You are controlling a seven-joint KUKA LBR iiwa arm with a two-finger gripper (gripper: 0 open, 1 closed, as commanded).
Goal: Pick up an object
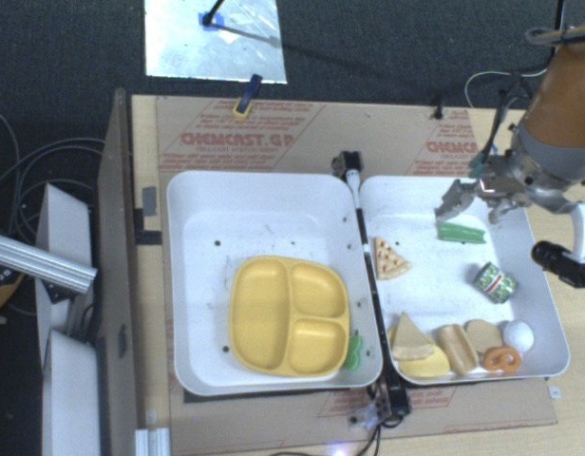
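Broad desk [273, 131] under a printed cardboard sheet, bearing two shallow white bins side by side. Left bin [202, 217] given over to a yellow divided plate [288, 313], with a small green scrap [354, 351] wedged between the plate's right edge and the bin wall. Right bin [416, 202] scattered with toy food. Grey arm [558, 112] reaching in from the right over that bin's far corner.

Claw [481, 202] hanging with fingers spread apart and nothing between them, just above and beside the green pod [461, 233] – likeliest target, judging by position. Pod lying flat on the bin floor in the upper part of the right bin, well apart from the rest, long axis running roughly left to right.

Along the near wall: cheese wedge [413, 342], bun [456, 347], bread slice [482, 332], all touching or nearly so. Pizza slice [390, 258] alone near the dividing wall. Small can [496, 282] on its side toward the right wall. White egg [518, 334] and orange pretzel [502, 357] in the near right corner.

Probably light, stiff plastic, smooth enough to slip. Best taken across the narrow width at mid-length – fingers straddling the long sides, lowered almost to the floor since the pod sits low. Risk of skidding sideways if one finger lands first.
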